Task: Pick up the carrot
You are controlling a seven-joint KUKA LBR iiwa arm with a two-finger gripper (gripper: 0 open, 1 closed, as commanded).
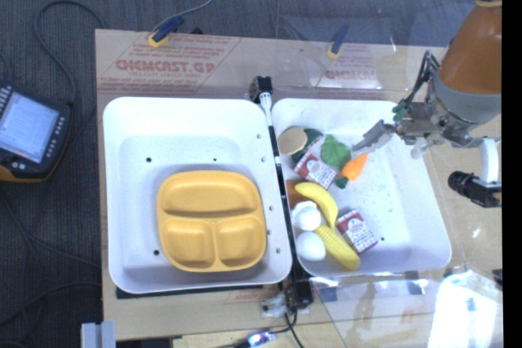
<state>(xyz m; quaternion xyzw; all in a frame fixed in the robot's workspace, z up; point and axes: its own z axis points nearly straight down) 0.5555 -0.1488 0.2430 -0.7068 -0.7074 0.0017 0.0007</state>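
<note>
The gripper (pixel 369 139) hangs at the carrot's (pixel 354 167) one o'clock; I cannot tell its state. Descending, it may nudge the crowded green toy (pixel 333 151) at the carrot's ten o'clock instead.

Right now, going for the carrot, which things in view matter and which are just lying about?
For the job:
carrot, in the right bin
gripper, right above the carrot

Lying about:
banana
corn cob
two eggs
yellow divided tray, in the left bin
</note>
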